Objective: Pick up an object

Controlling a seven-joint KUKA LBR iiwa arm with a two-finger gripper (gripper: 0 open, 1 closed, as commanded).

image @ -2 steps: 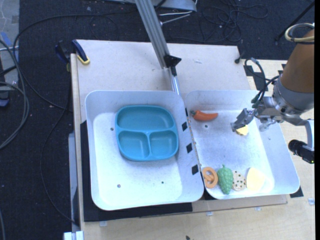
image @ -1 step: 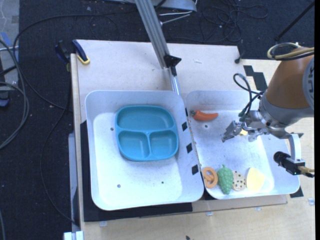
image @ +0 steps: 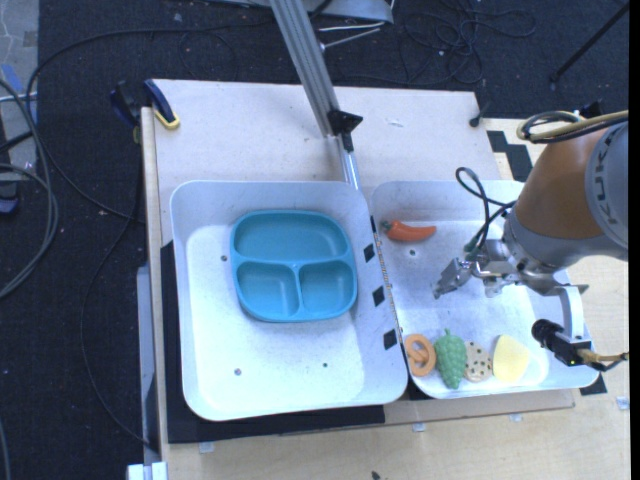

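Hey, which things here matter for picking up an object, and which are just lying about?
For the job:
gripper, over the right bin
carrot
pretzel
green piece
cookie
yellow piece

Lying about:
blue tray in the left bin
clamp at the bench corner
metal pole
floor cables

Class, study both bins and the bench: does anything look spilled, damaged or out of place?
Nothing stands out. The blue tray lies flat in the left bin. In the right bin the orange carrot sits alone at the far end, the other toy foods clustered along the near edge.
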